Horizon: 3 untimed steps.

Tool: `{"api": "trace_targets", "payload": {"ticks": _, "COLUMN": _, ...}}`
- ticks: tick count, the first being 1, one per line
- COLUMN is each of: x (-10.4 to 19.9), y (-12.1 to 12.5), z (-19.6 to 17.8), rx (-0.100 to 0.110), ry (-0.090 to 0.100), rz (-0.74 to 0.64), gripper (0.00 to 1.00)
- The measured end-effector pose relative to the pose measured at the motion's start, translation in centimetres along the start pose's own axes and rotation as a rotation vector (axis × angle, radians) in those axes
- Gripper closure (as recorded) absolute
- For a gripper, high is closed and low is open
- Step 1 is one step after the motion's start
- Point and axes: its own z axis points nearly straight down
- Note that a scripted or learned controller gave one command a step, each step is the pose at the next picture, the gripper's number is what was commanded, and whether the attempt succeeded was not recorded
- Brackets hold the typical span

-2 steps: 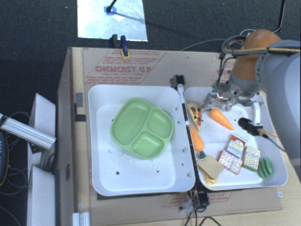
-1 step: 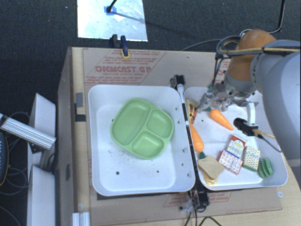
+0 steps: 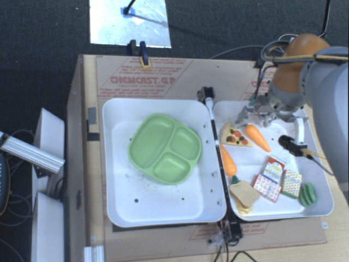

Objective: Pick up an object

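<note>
Hovering at about 1 o'clock over the right bin (image 3: 327, 201), the end effector (image 3: 260, 113) sits just above the carrot (image 3: 257, 137) and pizza slice (image 3: 237, 137). Honestly can't tell how it's set from this angle. I'd go for the carrot: drop straight down, straddle its narrow width, and stay off the pizza touching it at 9 o'clock.
</note>
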Motion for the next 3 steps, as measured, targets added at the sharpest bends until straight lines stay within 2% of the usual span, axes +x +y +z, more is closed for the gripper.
{"api": "trace_targets", "payload": {"ticks": 3, "x": 4.9, "y": 0.0, "z": 0.0, "rx": 0.001, "ry": -0.003, "rz": -0.003, "gripper": 0.0}}
